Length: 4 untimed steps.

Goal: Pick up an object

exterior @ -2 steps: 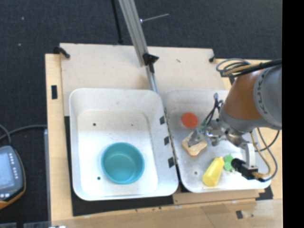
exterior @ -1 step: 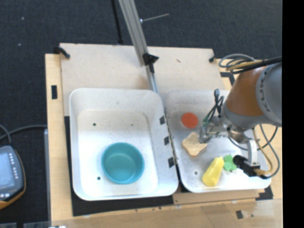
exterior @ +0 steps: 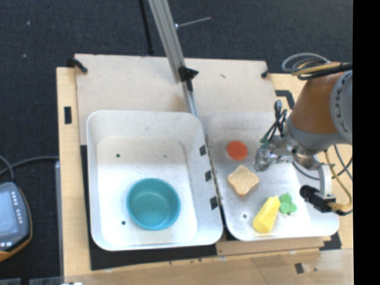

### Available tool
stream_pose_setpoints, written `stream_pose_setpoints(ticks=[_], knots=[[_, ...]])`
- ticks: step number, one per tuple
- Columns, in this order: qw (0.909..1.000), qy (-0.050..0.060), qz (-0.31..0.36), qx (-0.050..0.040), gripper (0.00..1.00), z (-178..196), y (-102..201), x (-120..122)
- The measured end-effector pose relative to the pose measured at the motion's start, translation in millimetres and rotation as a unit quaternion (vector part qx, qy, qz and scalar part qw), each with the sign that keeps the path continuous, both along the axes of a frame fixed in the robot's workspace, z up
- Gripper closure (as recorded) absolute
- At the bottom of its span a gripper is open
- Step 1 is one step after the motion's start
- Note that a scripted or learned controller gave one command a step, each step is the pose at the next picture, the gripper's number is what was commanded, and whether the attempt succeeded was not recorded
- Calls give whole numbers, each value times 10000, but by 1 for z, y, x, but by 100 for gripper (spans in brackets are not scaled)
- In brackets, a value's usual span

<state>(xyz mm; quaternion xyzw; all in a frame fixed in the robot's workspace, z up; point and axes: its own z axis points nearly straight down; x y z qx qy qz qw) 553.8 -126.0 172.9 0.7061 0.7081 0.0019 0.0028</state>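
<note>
Yellow block (exterior: 266, 214) and bread slice (exterior: 243, 180) in the right bin (exterior: 237, 233).
Pincer (exterior: 263, 158), possibly apart, should centre over the bread before descending.

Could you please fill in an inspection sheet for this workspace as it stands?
Surface: bench bearing left bin and right bin.
Job's things: teal bowl in left bin; red ball, tan toast, yellow piece and green piece in right bin.
Clutter: nothing seen.
End effector: over right bin, beside the ball, holding nothing.
Cables: loops along the arm.
Surroundings: dark floor, metal pole, handheld pendant at left.
</note>
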Motion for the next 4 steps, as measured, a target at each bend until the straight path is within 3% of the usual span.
stream_pose_setpoints(ticks=[2, 4], knots=[[10000, -4, 5, -2, 100, 91, -9, 8], [10000, 22, 18, 7, 100, 94, 87, -15]])
